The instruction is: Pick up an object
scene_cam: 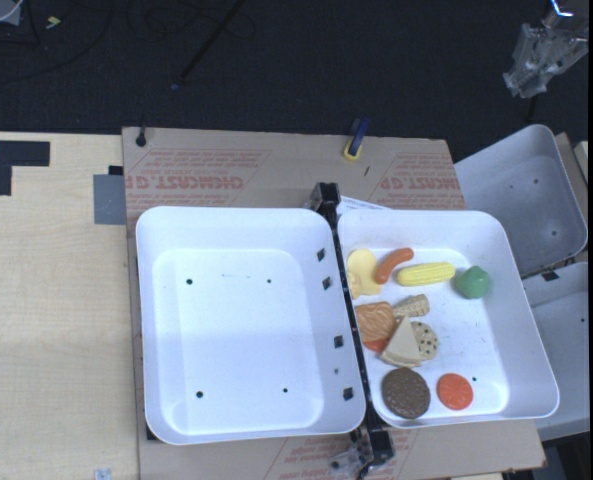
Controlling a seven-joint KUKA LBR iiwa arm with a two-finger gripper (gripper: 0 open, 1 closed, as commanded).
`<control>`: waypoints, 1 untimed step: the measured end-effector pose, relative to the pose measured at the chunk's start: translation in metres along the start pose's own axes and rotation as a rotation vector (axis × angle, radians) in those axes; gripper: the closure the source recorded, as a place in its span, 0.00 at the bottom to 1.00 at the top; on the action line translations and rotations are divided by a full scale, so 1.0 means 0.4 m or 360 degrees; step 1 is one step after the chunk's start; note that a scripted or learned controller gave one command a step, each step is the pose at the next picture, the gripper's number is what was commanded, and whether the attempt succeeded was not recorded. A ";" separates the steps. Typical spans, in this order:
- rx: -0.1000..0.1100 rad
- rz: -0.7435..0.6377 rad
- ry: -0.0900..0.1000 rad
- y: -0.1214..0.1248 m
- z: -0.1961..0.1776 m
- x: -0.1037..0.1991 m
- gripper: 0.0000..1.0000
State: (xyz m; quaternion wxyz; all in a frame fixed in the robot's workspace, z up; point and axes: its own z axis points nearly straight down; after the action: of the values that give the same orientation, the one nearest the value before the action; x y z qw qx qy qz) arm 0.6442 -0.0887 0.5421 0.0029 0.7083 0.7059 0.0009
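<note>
Hovering way up top right, tool well apart from right bin; can't tell its state. Toy food lies down-left of it, corn long axis roughly left-right.

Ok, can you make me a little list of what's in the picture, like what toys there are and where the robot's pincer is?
bins: two white bins, left bin, right bin
toys: all in the right bin
long toys: sausage, corn cob
round toys: green ball, brown cookie, red disc
other food: cheese wedge
pincer: top right, away from the bins
</note>
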 end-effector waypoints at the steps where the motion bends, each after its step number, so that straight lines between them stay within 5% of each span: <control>1: 0.0012 0.0000 0.0002 0.000 0.013 -0.124 1.00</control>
State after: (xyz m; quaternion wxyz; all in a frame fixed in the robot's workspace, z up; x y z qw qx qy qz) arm 0.6439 -0.1381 0.5371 -0.0004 0.7084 0.7058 -0.0013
